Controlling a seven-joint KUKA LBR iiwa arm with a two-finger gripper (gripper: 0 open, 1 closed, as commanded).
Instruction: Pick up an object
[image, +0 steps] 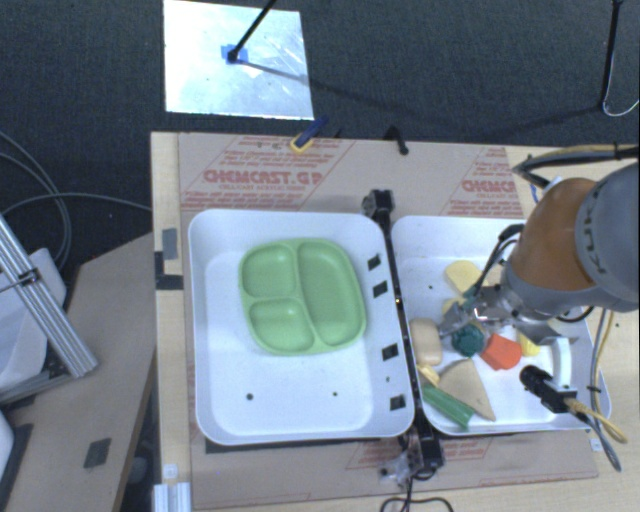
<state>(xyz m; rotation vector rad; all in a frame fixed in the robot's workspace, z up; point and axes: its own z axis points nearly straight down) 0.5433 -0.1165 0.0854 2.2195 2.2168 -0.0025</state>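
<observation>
Centre the gripper (470, 318) over the small teal rounded object (467, 343), clear of the orange plastic block (502, 352) just beside; descend straight; jaw spread impossible to tell

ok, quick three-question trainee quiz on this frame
1. True or false: the green divided plate lies in the right bin.
2. The tool is above which bin? A) left B) right C) neither
3. How many compartments does the plate have?

Key: 1 false, it lies in the left bin. 2 B. 3 three.
</observation>
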